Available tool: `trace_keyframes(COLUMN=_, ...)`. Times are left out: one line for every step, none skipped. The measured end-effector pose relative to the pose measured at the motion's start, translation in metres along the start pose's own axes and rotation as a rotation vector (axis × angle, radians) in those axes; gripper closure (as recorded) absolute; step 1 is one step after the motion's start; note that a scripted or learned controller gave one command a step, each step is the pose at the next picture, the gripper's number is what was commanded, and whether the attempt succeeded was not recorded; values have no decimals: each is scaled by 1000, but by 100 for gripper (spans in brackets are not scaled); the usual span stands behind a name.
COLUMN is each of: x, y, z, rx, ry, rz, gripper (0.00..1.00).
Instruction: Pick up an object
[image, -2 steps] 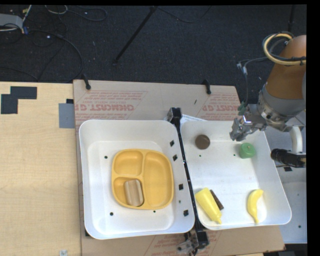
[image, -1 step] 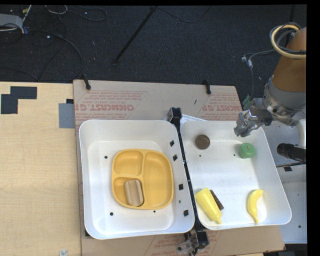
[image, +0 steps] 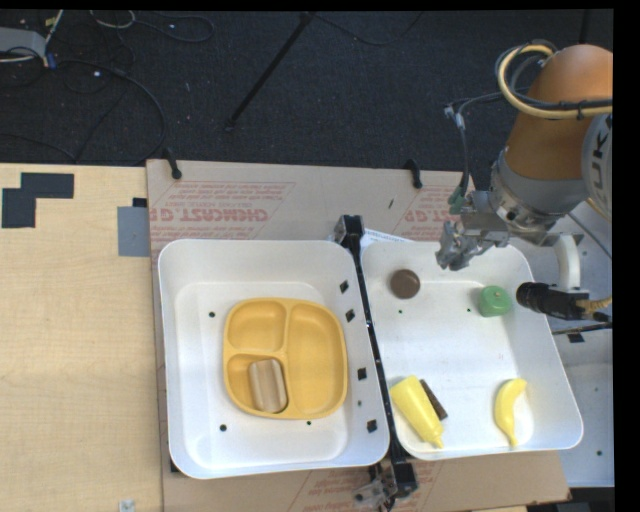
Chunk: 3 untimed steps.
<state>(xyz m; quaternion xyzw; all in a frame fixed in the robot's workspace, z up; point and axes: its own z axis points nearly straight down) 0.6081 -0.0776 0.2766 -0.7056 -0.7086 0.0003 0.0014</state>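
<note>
Brown and round, the little puck (image: 404, 283) sits in the right bin (image: 470, 350), just down and to the left of the tool (image: 452, 258), and it looks like the nearest thing to grab. I cannot tell what the tool is doing at its tip, and I see nothing in it. That bin also has a green ball (image: 493, 300) near the puck, a yellow bottle (image: 416, 410) and a banana (image: 510, 408) at the front, while the left bin (image: 190, 350) has a yellow plate (image: 300, 350) with a tan block (image: 267, 385) in it.
</note>
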Motion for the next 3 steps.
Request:
trace_keyframes(x=63, y=-1, z=8, rx=2, ry=1, rz=-2, gripper=100)
trace_keyframes(x=120, y=6, z=25, rx=3, ry=0, rz=-1, gripper=100)
trace_keyframes(x=173, y=-6, z=28, rx=3, ry=0, rz=-2, gripper=100)
